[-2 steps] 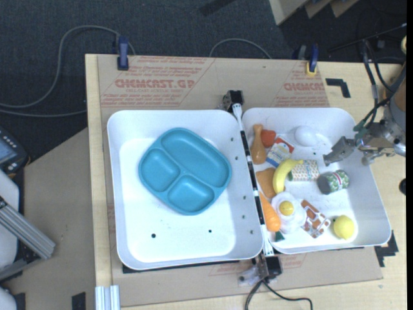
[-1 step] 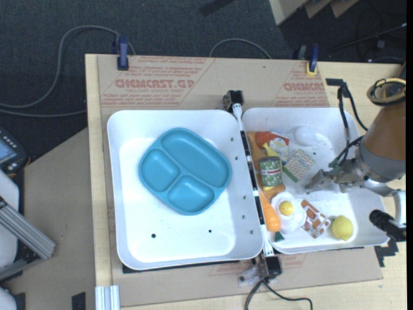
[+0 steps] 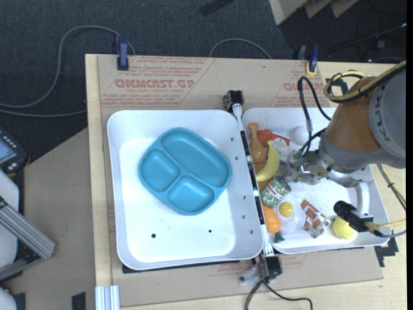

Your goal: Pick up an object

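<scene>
The right bin [image 3: 381,205] holds a heap of toy food. A yellow banana [image 3: 270,163] lies near its left wall, below a brown bottle-shaped piece [image 3: 258,144]. Lower down are a green and white round item [image 3: 274,191], a fried egg piece [image 3: 286,210], an orange piece [image 3: 272,221], a red and white carton [image 3: 313,217] and a yellow lemon [image 3: 344,229]. My gripper [image 3: 298,168] is low in this bin, just right of the banana and above the green and white item. The wrist hides what lies under it.
The left bin [image 3: 129,237] holds a blue divided plate [image 3: 184,170]. A metal clamp strip [image 3: 248,173] runs between the bins. A black cable [image 3: 310,108] loops over the right bin's back edge, and the arm's orange band [image 3: 352,124] hangs over that bin.
</scene>
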Robot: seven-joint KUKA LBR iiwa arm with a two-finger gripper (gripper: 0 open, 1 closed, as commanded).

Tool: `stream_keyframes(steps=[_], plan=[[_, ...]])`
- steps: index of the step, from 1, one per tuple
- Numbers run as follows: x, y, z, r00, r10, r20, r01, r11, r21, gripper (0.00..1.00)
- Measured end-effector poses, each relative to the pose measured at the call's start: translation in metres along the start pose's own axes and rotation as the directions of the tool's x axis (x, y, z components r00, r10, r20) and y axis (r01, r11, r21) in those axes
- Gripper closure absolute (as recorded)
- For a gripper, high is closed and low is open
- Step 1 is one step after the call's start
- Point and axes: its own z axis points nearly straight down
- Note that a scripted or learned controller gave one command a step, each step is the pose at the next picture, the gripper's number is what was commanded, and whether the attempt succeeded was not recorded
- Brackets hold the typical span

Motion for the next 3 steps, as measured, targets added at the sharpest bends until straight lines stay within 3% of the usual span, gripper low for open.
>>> stream_keyframes(steps=[1, 2, 3], plan=[[0.025, 0.094, 0.0, 1.0, 0.0, 0.002, 0.0, 1.0, -0.005, 0.0], [0.022, 0.091, -0.011, 1.0, 0.004, 0.003, -0.004, 1.0, -0.001, 1.0], [0.07, 0.023, -0.104, 1.0, 0.003, -0.002, -0.003, 1.0, 0.006, 1.0]])
